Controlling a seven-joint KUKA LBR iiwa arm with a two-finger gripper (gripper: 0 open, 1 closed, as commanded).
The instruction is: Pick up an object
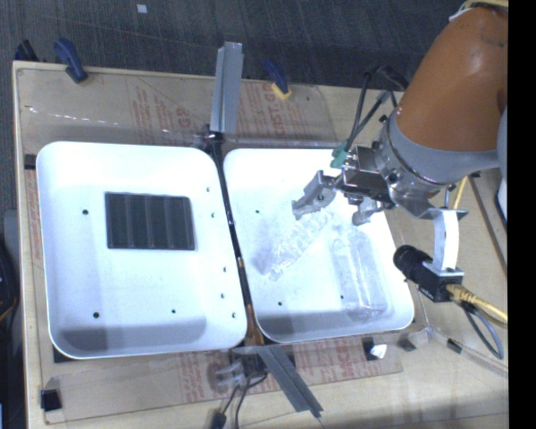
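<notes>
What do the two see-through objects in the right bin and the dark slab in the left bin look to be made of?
Both bottle-like objects: likely clear thin plastic, glossy; the white bin shows through them, with faint highlights. The dark slab: matte dark grey, ribbed into panels, possibly rubber or plastic; the view leaves that open.

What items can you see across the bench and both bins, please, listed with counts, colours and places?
White bins: two, white, side by side on the bench.
Dark ribbed panel: one, dark grey, in the left bin.
Clear plastic bottles: two, transparent, lying in the right bin, one slanted at centre, one nearer the right wall.
Blue clamps: three, blue, along the bench's far edge.
Arm: one, orange and grey, reaching in from the right.
Gripper: one, grey, above the right bin.
</notes>
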